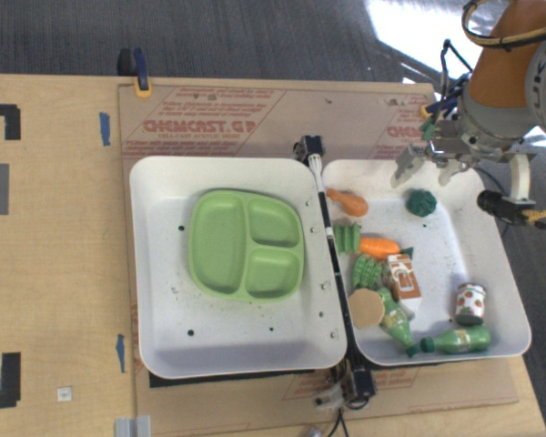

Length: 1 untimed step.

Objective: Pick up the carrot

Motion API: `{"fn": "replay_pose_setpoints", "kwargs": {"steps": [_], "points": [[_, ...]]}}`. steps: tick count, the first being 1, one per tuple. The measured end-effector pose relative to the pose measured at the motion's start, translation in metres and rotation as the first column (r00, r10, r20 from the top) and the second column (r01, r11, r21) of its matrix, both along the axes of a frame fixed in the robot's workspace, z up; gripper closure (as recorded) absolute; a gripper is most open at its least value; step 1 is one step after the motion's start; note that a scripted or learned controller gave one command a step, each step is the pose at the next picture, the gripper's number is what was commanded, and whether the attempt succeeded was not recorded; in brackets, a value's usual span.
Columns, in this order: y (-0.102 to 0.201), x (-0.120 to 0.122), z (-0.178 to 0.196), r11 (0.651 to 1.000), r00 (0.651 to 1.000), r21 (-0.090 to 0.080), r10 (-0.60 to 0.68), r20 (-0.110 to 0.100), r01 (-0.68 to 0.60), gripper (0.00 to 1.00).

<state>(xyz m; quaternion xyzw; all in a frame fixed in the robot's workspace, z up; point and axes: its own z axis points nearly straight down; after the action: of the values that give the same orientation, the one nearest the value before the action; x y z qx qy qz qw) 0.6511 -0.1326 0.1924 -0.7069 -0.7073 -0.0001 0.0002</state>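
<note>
Orange and stubby, the carrot (pixel 379 247) lies loose in the middle of the right bin (pixel 505 285), touching the green pieces just left of it and the small carton (pixel 402 278) below; nothing grips it, so the pick is not yet begun. Around it sit a sausage-like piece (pixel 348 202), a dark green lump (pixel 421 202), a tin (pixel 470 303) and a green bottle (pixel 455 340) (crowding may hamper a clean grasp); the left bin (pixel 155 244) holds a green divided plate (pixel 247 244). Above the right bin's far edge the gripper (pixel 425 167) hangs with fingers spread, pinching nothing.
</note>
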Motion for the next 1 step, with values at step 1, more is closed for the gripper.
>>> {"fn": "replay_pose_setpoints", "kwargs": {"steps": [1], "points": [[0.0318, -0.0310, -0.0966, 0.995, 0.995, -0.001, 0.101, 0.002, -0.101, 0.00]]}}
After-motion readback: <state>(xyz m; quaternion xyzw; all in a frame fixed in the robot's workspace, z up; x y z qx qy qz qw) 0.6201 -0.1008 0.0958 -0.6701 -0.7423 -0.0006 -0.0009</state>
